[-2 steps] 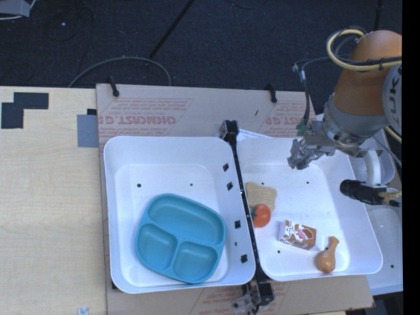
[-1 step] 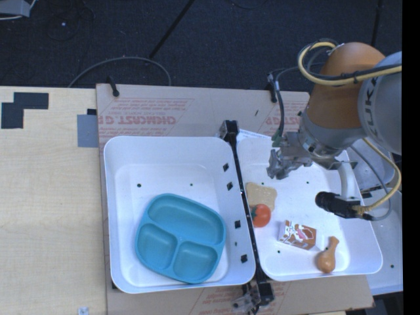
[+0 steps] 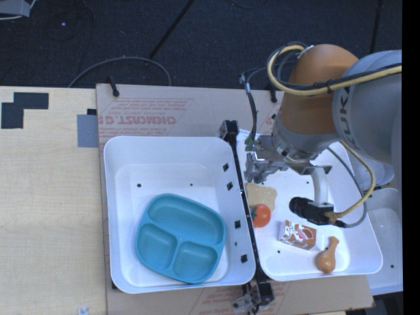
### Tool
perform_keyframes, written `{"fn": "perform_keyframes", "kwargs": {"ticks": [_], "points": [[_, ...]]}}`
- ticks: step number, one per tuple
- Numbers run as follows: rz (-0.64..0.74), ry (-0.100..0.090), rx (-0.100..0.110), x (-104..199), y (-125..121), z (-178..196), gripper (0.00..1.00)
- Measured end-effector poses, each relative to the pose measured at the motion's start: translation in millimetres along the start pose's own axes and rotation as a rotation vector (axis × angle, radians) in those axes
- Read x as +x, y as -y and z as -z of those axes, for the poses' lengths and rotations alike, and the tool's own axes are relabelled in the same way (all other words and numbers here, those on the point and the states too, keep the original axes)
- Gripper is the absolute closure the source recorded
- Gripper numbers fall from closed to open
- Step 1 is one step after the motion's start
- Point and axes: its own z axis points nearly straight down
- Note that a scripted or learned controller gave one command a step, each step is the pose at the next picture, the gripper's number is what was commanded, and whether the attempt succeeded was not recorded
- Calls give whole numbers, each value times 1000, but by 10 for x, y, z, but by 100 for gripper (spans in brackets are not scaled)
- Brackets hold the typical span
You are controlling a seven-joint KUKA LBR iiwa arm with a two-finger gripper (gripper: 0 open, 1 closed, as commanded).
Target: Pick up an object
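Across the pale wood bench [image 3: 46, 209], on a brown cardboard sheet w/ red print [image 3: 144, 113], two shallow white bins sit side by side, w/ a black strip [image 3: 231, 169] running btwn them. "Front" = edge lower in the view.

Grey arm w/ orange band [image 3: 367, 110] enters from view-right & hangs over the right-hand bin [image 3: 282, 262]. Its two-finger gripper [image 3: 258, 174] points down at that bin's left edge, approx. midway along it, just beside the black strip. Whether the gripper is wide, narrow or closed cannot be told from this angle.

Left-hand bin [image 3: 131, 156]: one light-blue plastic plate w/ three compartments [image 3: 180, 238], lying flat toward the front edge, nearer the front-right corner.

Right-hand bin, candidate objs for the pick, all resting on the bin floor:
- small brown-and-white printed carton [image 3: 298, 235], near the bin's ctr, turned askew to the edges;
- tan drumstick-shaped toy [image 3: 326, 256], toward the front-right corner, just beside the carton but apart from it;
- flat beige bread-like slice [image 3: 261, 193], against the left edge, directly under the gripper as seen & nearest to it;
- small red-orange tomato-like ball [image 3: 261, 215], also by the left edge, at the slice's front side, touching or nearly so; which one cannot be told.
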Motion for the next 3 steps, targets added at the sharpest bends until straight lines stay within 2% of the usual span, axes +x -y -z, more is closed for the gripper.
{"fn": "perform_keyframes", "kwargs": {"ticks": [2, 3], "points": [[1, 0, 2, 947, 159, -174, 100], [-2, 2, 1, 929, 155, -171, 0]]}}
